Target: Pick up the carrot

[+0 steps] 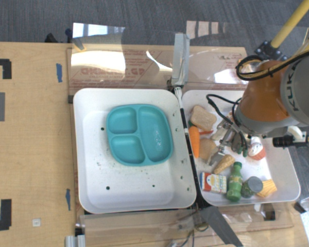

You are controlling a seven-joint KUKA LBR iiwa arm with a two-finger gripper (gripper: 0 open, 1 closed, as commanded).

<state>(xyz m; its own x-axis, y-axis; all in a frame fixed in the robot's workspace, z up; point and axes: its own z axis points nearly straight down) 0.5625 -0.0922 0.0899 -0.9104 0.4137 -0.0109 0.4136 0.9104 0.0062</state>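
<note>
Since carrot point(194, 140) lay against left wall of right bin point(291, 181), gripper point(227, 144), jaw state unclear, needed approach from right, lengthwise straddle.

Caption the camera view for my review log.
Gripper hovers over the right bin, beside the carrot; teal plate sits in the left bin.

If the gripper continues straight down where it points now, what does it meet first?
Probably the tan food piece under the gripper, not the carrot, which lies to its left. Depth is hard to judge from this view.
</note>
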